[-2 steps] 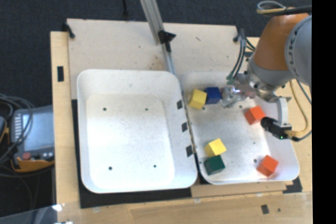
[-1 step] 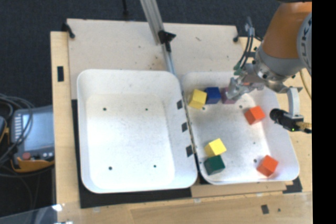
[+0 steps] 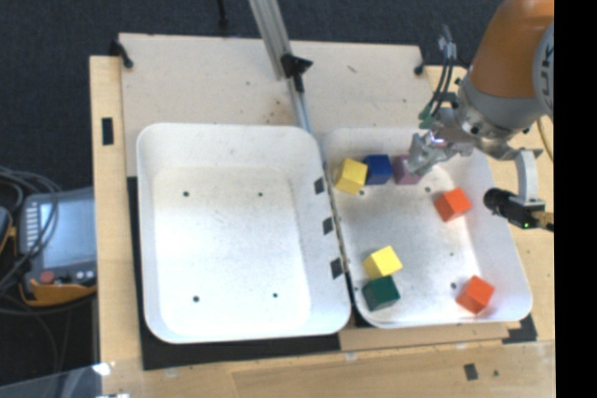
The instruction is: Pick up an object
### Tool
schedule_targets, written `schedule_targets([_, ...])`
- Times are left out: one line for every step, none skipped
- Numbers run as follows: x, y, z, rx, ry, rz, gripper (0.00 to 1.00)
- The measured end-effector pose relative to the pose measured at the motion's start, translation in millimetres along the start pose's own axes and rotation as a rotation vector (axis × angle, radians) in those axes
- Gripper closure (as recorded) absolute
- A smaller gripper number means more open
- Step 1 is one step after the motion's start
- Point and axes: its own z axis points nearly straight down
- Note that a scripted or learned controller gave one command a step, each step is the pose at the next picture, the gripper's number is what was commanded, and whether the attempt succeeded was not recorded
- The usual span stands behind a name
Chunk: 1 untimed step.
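Note:
The right bin (image 3: 504, 238) holds several small blocks. Along its far edge a yellow block (image 3: 352, 174), a blue block (image 3: 378, 169) and a mauve block (image 3: 404, 171) sit in a row. An orange block (image 3: 452, 204) lies right of centre. Near the front are a second yellow block (image 3: 382, 261), a green block (image 3: 381, 293) touching it, and another orange block (image 3: 476, 294). My gripper (image 3: 424, 150) hangs low at the bin's far edge, right beside and partly over the mauve block. The view does not show whether anything is in its grasp.
The left bin (image 3: 233, 233) lies beside the right one, with a ridge between them. A slanted aluminium post (image 3: 266, 0) rises behind the bins. A black fitting (image 3: 508, 203) sticks over the right bin's right rim. A pendant (image 3: 56, 247) lies off the bench's left.

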Motion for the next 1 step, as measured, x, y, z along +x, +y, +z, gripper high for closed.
schedule_targets([46.4,20.3,-6.1,0.000,0.000,-0.002,1.00])
